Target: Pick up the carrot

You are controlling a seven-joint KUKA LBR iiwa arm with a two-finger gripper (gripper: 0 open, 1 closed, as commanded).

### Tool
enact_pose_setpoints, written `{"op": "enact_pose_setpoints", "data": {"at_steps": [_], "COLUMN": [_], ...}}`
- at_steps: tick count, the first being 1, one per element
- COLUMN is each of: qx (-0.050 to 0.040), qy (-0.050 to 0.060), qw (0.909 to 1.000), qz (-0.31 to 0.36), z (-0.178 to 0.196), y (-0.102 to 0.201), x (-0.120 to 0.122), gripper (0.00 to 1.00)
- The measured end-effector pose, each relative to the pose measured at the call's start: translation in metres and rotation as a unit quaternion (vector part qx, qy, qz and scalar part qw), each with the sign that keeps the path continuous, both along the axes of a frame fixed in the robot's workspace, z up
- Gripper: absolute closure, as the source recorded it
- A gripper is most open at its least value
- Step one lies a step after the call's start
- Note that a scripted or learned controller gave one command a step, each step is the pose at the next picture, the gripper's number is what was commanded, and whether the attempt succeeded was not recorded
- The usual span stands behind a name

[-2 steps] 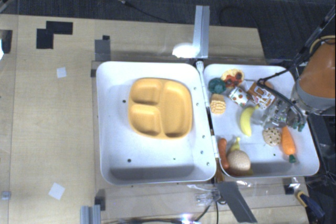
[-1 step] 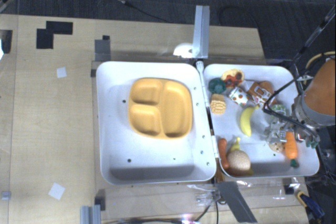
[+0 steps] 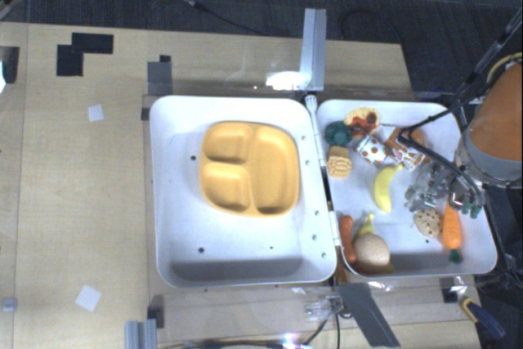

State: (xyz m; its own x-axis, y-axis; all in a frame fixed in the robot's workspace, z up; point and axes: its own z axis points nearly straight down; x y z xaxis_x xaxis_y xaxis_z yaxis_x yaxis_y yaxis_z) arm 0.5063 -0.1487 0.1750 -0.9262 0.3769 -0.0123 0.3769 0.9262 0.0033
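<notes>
Carrot (image 3: 451, 230) lies in the right bin (image 3: 489, 261) (wooden bench (image 3: 73, 217) beneath).

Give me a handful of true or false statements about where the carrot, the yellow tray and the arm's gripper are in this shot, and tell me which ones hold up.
1. The carrot lies in the right bin, near its right wall. True.
2. The yellow divided tray sits in the right bin. False: it is in the left bin.
3. The gripper is over the right bin, just up and left of the carrot. True.
4. The carrot is clamped between the gripper's fingers. False: it lies on the bin floor beside the gripper.
5. The banana lies in the left bin. False: it is in the right bin, left of the gripper.
</notes>
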Motion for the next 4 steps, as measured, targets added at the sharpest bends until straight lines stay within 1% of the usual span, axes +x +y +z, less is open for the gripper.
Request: {"op": "enact_pose_setpoints", "data": {"at_steps": [1,2,3,4], "qx": [-0.0002,-0.0002,-0.0013,-0.0021], "qy": [0.004,-0.002,0.003,0.003], "qw": [0.9985,1.0,0.995,0.9761], "qz": [0.054,0.008,0.1,0.217], "z": [-0.079,0.009,-0.048,-0.077], "y": [-0.045,0.006,-0.058,-0.057], "x": [-0.019,-0.001,0.006,-0.017], "gripper": [1.0,1.0,1.0,1.0]}}
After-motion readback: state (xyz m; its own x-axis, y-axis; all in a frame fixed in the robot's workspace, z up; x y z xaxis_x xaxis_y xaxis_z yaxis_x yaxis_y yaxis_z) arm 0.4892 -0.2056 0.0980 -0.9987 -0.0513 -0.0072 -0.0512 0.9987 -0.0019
